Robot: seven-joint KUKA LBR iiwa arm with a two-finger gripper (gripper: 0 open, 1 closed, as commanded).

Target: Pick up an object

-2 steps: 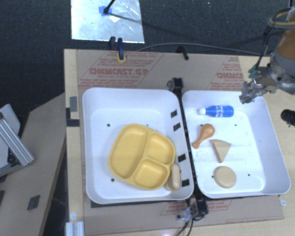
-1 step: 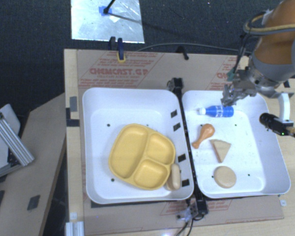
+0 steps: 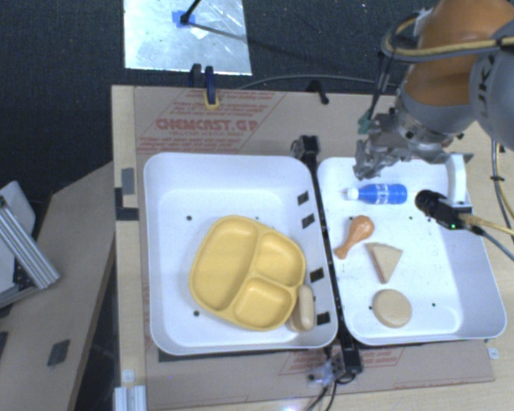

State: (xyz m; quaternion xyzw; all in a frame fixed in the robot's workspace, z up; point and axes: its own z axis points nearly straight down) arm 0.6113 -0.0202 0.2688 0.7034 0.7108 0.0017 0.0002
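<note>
Step in hand: the grey arm with the orange band is reaching in from the right, and its two-finger gripper [image 3: 373, 168] is hanging over the far end of the right white bin [image 3: 488, 302]; by my reading it is approaching, with nothing picked yet.
Likely target: the small blue plastic bottle with a white cap [image 3: 377, 193] is lying on its side on the bin floor, just below the gripper and apart from it.
Tool state: I cannot tell how the tool is set; nothing is showing in it.
Other candidates: an orange-brown drumstick-shaped toy [image 3: 353, 234], a tan wedge-shaped piece [image 3: 383, 259] and a round tan disc [image 3: 391, 307] are lying nearer the camera in the same bin.
Left white bin [image 3: 167, 195]: it is holding a yellow compartment tray [image 3: 244, 272] with a small beige oblong piece [image 3: 304, 308] touching its near corner.
Next move, as a judgement: the gripper is needing to descend over the bottle's body, straddling its narrow width, then close and lift.
Hard to make out: the gripper's tip is blurring into dark wrist hardware; a black fitting with a white bracket [image 3: 441, 202] is sitting over the bin's right side, and its purpose is unclear.
</note>
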